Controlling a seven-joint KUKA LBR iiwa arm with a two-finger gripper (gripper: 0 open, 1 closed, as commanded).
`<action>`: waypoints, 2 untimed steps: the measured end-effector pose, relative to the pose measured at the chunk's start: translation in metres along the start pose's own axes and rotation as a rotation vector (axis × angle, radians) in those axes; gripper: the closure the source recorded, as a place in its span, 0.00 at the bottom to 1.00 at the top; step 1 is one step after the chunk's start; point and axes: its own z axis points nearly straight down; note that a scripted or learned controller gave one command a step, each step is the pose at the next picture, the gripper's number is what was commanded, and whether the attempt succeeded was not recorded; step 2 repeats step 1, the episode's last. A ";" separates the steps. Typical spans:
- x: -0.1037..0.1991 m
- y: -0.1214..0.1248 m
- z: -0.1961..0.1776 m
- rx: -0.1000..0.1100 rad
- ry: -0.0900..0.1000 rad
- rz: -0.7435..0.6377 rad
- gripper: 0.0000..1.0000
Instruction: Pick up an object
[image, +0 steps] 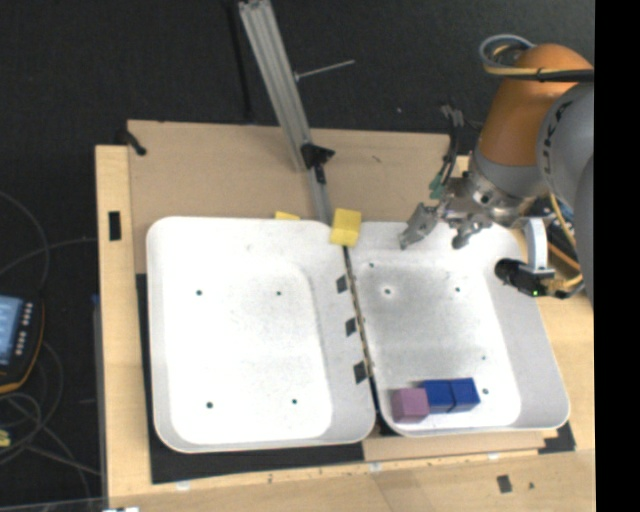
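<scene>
I see the gripper (437, 236) spread wide, holding nothing, over the right bin's (520, 330) far rim — blue block (449, 394) and purple block (409, 404) touching at its near rim.

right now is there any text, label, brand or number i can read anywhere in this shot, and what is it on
None can be read.
The handheld screen at the left edge glows blue, but whatever is on it is too small and blurred to read.
The purple block, blue block and yellow block show no markings.
The white bins carry only dark dots and clips, no lettering.
The gripper and arm show no legible brand.
</scene>
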 end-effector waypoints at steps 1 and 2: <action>0.005 -0.102 0.029 0.005 0.002 0.008 0.00; 0.005 -0.102 0.029 0.005 0.002 0.008 0.00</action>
